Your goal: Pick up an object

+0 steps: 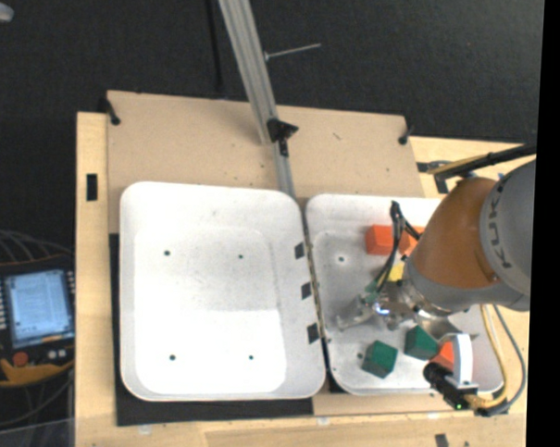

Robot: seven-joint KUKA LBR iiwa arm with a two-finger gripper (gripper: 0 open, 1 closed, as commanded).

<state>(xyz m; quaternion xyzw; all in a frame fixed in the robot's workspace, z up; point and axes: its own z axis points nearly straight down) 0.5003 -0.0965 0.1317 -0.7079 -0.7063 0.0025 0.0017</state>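
Right bin [355, 212] holds small blocks: two green, one orange; nearest green block [380, 358] a dark, squat cube by the bin's front wall, no clear long axis; second green block [420, 342] just right of it; orange block [380, 239] behind; tool [374, 308] above them, grip state not discernible; left bin [139, 258] alongside on the bench [172, 139].

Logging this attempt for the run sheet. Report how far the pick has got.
Done: the arm has reached into the right bin, with the gripper low near the bin's left wall. In hand: nothing visibly; the view is too small to show anything between the fingers. Left: the grasp and lift. The orange block and two green blocks lie on the bin floor.
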